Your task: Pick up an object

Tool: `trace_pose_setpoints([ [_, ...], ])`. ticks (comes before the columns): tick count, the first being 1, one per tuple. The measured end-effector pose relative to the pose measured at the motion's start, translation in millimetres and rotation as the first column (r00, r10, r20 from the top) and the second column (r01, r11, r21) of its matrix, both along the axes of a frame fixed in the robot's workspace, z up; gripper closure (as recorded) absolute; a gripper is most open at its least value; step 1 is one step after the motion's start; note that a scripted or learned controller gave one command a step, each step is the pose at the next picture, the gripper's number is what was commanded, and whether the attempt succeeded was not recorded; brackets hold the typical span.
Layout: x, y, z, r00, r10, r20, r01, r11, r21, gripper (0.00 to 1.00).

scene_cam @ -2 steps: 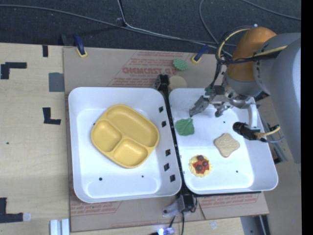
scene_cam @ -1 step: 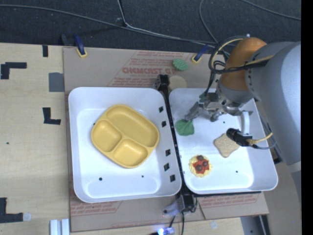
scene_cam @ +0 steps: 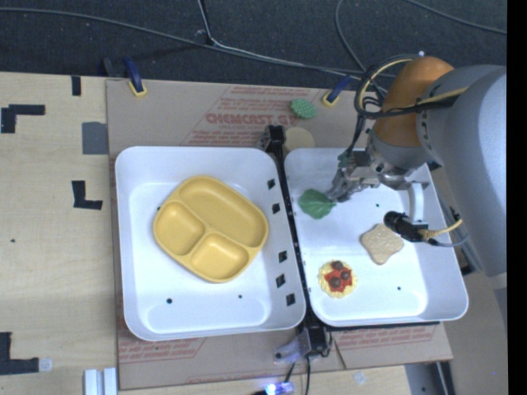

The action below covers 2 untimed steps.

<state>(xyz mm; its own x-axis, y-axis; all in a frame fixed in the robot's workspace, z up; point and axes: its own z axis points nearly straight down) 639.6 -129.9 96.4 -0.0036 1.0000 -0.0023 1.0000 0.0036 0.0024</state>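
Green leaf toy (scene_cam: 315, 204) touches the hand (scene_cam: 340, 189), grip unclear; cardboard (scene_cam: 239, 113) reads "CHEMCAST".

- A dark grey carpet (scene_cam: 247, 11) covers the floor along the top of the view, with thin cables (scene_cam: 206, 35) trailing over it.
- A light wooden bench (scene_cam: 49, 245) bears black tape marks (scene_cam: 82, 196).
- A brown cardboard sheet (scene_cam: 206, 118) with red print lies on the bench, held at its far edge by blue-and-yellow clamps (scene_cam: 134, 79).
- Lighting is even and soft.
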Motion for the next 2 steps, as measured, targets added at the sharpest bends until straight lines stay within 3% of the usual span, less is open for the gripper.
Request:
trace_pose_setpoints([
  [2, 1.0, 10.5, 122.2, 1.0, -0.001, 0.002, 0.001, 1.0, 0.002, 1.0],
])
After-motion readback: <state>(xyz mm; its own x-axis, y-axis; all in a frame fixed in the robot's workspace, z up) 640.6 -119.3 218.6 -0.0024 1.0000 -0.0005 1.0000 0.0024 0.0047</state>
